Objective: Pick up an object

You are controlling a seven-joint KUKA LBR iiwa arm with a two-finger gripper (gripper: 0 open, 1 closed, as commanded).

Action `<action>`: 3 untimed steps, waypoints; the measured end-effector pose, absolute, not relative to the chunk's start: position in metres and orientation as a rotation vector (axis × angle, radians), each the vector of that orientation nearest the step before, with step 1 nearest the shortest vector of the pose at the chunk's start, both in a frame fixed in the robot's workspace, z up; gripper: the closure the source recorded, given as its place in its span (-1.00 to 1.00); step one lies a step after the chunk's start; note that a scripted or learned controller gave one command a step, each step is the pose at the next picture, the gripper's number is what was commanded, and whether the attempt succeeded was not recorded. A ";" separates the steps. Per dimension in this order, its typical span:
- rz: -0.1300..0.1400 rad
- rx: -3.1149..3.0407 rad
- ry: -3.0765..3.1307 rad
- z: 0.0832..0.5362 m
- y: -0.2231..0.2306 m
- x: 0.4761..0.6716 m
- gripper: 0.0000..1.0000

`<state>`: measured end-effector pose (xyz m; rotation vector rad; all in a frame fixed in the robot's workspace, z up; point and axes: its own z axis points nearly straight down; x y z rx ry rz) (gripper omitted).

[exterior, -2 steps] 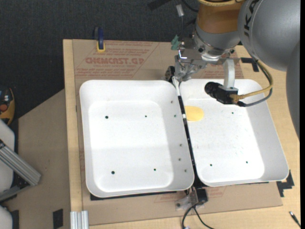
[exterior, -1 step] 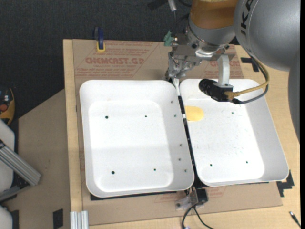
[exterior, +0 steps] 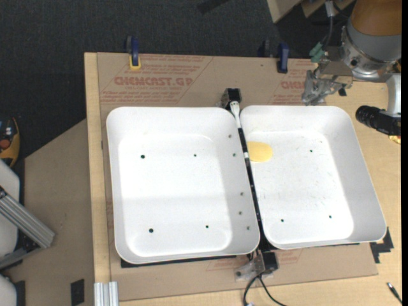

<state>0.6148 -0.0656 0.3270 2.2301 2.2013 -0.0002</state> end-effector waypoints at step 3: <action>0.007 2.216 2.222 0.348 0.042 0.601 1.00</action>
